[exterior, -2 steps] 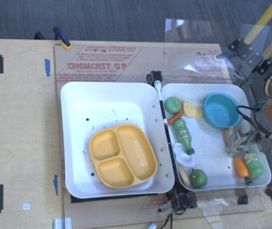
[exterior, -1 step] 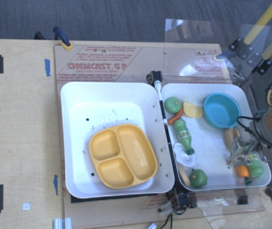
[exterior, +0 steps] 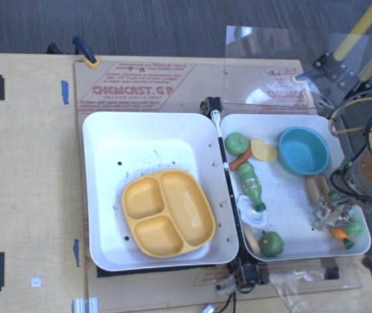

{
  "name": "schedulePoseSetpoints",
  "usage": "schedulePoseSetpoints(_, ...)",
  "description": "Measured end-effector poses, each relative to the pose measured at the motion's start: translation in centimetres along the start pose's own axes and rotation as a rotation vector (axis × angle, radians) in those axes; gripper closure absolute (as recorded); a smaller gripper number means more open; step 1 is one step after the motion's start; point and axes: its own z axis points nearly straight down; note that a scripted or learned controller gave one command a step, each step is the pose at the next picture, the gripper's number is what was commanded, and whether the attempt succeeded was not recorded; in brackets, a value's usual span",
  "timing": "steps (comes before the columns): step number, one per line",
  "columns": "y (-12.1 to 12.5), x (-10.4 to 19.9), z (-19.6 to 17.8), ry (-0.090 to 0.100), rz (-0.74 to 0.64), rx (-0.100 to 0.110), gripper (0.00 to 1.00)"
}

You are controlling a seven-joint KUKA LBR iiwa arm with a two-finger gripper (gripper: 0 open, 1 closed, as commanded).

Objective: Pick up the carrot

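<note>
Reaching into the right bin (exterior: 290, 243) below the blue bowl (exterior: 303, 150), the gripper (exterior: 333, 217) hovers over the carrot (exterior: 341, 235); whether it grips anything, I cannot tell.

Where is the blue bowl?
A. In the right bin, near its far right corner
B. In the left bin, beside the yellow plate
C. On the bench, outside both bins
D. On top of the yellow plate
A: the blue bowl sits in the right bin, toward its far right corner, while the yellow plate lies in the left bin.
</note>
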Motion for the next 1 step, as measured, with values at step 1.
schedulePoseSetpoints(1,0.48,-0.64,-0.57,0.014,0.450,-0.010,1.00)
